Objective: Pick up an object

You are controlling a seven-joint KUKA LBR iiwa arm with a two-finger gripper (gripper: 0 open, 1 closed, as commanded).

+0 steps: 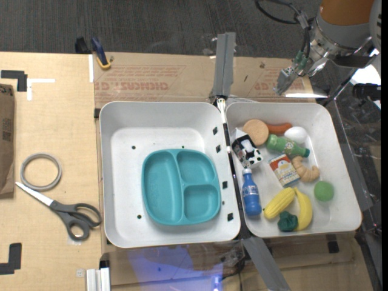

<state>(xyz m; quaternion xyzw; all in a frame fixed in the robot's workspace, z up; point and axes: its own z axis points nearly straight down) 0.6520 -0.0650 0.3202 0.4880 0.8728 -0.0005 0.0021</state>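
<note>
Jaw state impossible to read at this slant: cannot tell whether spread or closed. Gripper (290,76) hanging in the upper right of the frame, past the far rim of the right bin, with nothing visibly carried.

Judging from that, pick not yet made; whole task still ahead: choosing a target, coming down over it, closing, lifting.

Going left to right: tape roll (41,171) and scissors (63,210) on the bench at the far left, well apart from everything that matters. Next, left bin (115,126) holding a teal divided plate (180,185). Then right bin (339,162), crowded with small things: toy cow (245,151) and blue bottle (250,193) along its left wall, round biscuit (256,132) and carrot (279,128) near the top, egg (296,134) just beside the carrot, green bottle (286,144), small carton (284,170), corn cob (279,203), banana (304,208), green ball (324,190) toward the right.

Relative to the jaws, every candidate lying lower in the frame, inside the bin; carrot and egg nearest, yet still apart from the gripper, on the other side of the rim.
</note>
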